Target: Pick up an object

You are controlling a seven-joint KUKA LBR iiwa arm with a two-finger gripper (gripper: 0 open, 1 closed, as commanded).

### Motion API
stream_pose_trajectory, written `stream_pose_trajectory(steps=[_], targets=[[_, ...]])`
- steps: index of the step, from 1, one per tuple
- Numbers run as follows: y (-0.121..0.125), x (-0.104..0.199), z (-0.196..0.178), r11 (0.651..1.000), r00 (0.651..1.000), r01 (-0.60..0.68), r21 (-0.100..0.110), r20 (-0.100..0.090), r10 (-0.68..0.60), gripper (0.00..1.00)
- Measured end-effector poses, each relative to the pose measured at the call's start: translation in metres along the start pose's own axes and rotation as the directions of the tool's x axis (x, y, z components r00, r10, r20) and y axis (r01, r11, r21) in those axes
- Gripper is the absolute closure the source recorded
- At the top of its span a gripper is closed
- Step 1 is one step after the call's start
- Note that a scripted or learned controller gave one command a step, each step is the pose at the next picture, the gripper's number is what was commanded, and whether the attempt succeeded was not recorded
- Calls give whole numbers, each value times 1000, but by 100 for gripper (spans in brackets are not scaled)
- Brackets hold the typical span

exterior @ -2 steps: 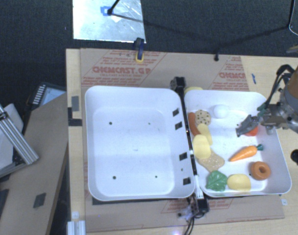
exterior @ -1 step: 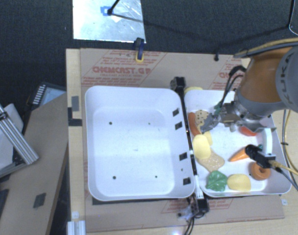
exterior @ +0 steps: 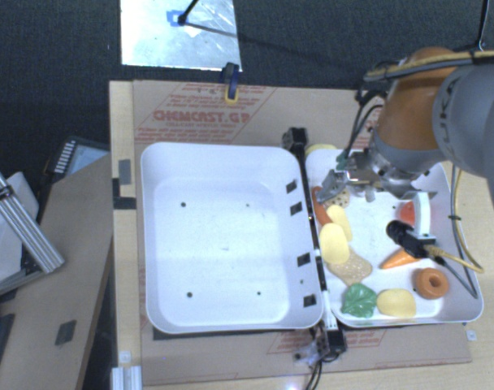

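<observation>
Nothing is picked up yet, as far as can be seen. The grey arm with the orange band (exterior: 418,112) is reached in from the right, and its metal claw (exterior: 338,184) is held low over the top left corner of the right white bin (exterior: 466,299). Whether the claw is spread or pressed together cannot be told, because it is small and blurry here. Nothing is seen held in it.

The toys are all kept in the right bin. A small pale yellow lump (exterior: 340,216) is found just below the claw, very near it, and this is judged to be the thing most likely to be picked. A bigger yellow pear-shaped toy (exterior: 335,244) lies just below that. An orange strip (exterior: 320,210) is seen beside them, by the bin wall. Well apart from the claw, a green leafy toy (exterior: 359,299), a yellow lemon shape (exterior: 396,302) and a brown ring (exterior: 431,283) are placed near the front.

The grab and the lift are judged to be left to do.
</observation>
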State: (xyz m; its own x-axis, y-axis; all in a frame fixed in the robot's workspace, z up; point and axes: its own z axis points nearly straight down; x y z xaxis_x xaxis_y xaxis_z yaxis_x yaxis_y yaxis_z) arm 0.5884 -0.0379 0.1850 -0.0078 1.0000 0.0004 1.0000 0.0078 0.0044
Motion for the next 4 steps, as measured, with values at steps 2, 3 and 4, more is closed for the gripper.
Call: stream_pose_trajectory(steps=[2, 3, 4], targets=[[74, 108, -113, 1000, 1000, 0, -12, -1, 0, 0], [72, 106, -117, 1000, 1000, 2, -2, 1, -2, 100], [26, 197, -361, 1000, 1000, 4, -14, -7, -4, 100]])
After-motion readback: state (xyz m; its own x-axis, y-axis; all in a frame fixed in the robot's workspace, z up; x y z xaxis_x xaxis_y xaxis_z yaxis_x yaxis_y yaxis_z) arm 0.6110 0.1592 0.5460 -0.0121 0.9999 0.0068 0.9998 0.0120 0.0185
